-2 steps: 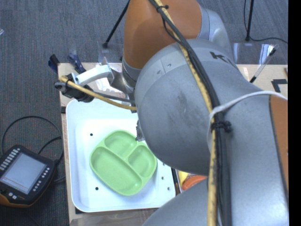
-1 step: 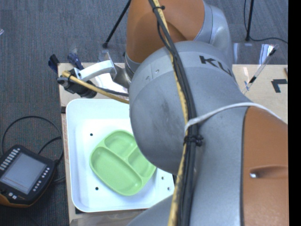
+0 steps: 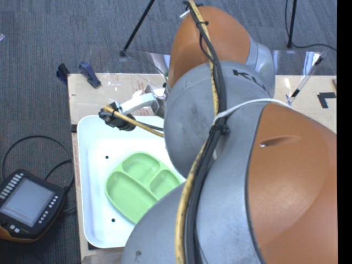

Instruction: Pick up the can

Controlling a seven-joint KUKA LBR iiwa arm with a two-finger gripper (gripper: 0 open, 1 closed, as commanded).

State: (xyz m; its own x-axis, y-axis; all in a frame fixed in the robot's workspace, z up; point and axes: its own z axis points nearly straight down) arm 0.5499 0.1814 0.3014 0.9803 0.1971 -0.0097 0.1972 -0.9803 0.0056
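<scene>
My grey and orange arm (image 3: 220,120) covers most of the view, reaching in from the right over the bins. Its bulk hides the gripper, and I see no can. In the left white bin (image 3: 91,147) lies a light green divided tray (image 3: 140,185), partly covered by the arm on its right side.
The bench's wooden surface (image 3: 110,89) runs along the bin's far side, with two small dark clips (image 3: 88,73) near its back left corner. A handheld control pendant (image 3: 27,205) lies on the carpet to the left. Tripod legs (image 3: 140,21) stand behind the bench.
</scene>
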